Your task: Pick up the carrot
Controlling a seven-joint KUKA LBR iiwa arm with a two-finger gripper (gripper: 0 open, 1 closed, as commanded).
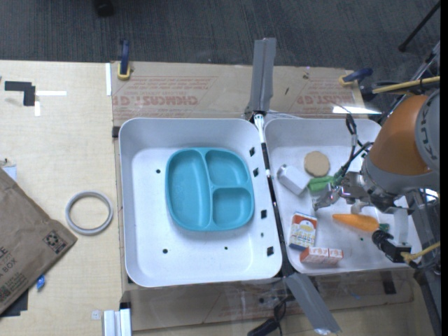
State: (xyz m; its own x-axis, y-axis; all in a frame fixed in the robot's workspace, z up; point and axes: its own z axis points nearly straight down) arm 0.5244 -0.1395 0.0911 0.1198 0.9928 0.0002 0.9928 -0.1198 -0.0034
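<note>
Hovering low in the right-hand bin point(413, 257), the gripper point(341, 196) hangs with its jaws slightly parted and nothing between them. The carrot point(355, 222) lies just below and to the right of the jaws, near but not touching. A green-tipped white piece point(302, 180) sits just left of them. Closing now would likely miss, or nudge the carrot toward the small cartons point(311, 242).
</note>
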